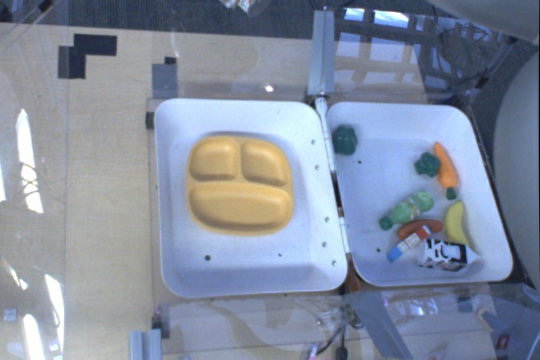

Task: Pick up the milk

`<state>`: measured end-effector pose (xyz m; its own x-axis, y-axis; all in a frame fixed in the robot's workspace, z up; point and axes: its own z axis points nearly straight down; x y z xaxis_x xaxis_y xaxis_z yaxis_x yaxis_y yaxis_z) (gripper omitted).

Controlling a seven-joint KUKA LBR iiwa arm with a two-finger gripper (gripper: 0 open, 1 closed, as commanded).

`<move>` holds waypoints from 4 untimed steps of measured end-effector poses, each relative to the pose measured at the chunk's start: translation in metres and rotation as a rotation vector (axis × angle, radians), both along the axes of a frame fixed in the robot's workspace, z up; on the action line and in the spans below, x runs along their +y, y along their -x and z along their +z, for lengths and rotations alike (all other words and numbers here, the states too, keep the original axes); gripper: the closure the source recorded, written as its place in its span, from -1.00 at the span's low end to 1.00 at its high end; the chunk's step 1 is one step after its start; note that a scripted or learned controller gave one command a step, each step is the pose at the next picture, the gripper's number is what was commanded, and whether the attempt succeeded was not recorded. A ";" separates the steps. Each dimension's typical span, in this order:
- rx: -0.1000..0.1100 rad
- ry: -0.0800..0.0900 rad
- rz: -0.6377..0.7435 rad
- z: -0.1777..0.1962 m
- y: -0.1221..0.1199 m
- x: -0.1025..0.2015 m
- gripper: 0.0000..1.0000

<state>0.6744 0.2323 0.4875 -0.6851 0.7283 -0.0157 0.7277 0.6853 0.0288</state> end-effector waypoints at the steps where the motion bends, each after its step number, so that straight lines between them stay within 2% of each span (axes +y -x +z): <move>1: -0.006 -0.001 0.003 0.011 -0.001 0.001 1.00; 4: -0.023 -0.001 0.011 0.043 -0.003 0.005 1.00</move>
